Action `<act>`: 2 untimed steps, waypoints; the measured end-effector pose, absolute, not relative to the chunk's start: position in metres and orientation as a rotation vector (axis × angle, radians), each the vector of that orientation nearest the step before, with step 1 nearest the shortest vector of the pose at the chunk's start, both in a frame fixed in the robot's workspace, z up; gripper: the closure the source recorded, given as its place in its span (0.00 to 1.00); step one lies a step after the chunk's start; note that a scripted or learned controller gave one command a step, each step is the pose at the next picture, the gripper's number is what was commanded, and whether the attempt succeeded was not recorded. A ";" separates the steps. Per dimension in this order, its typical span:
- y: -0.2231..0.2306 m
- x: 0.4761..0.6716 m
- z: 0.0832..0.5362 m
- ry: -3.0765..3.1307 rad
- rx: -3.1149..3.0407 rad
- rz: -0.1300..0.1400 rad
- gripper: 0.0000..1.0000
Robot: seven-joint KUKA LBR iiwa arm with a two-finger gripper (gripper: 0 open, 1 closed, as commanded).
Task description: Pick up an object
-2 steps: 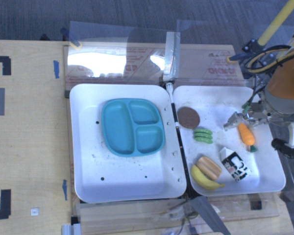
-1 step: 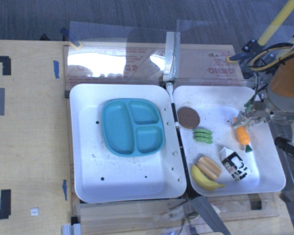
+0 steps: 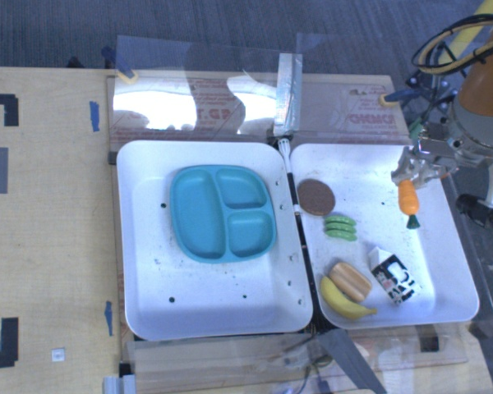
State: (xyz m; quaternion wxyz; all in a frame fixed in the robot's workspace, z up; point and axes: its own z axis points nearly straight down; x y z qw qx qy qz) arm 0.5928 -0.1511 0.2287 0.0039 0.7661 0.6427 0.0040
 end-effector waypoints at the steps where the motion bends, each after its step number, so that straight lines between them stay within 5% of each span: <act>1: -0.172 0.647 0.259 1.965 2.446 0.003 1.00; 2: -0.083 0.647 0.180 2.102 2.346 -0.006 1.00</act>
